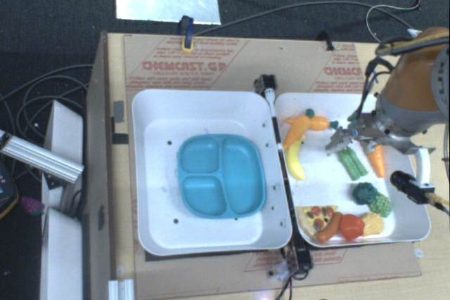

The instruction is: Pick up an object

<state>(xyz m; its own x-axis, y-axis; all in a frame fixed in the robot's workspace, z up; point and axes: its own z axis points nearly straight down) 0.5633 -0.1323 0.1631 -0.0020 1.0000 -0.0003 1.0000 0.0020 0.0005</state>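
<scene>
Red print on the brown cardboard sheet (211,56) under the bins reads "CHEMCAST GP", once behind the left bin and again, partly cut off, behind the right one. Two shallow white bins sit side by side: the left bin (158,123) carries one light-blue plastic divided plate (221,175) with three compartments, well off to the gripper's left. The right bin (415,221) has the toy food: one yellow banana (293,158) and one orange curved pepper-like piece (304,126) to the gripper's left, one green bundle of beans (351,162) right under it, one orange carrot (377,159) just to its right. Nearer the camera lie one dark green broccoli (365,192), one pizza slice (316,216), one sausage (329,228), one red tomato (351,225) and one yellow piece (373,223). The grey two-finger gripper (342,140) is down in the right bin, tips at the far end of the beans; whether it's open, closed or gripping, I cannot tell.
</scene>
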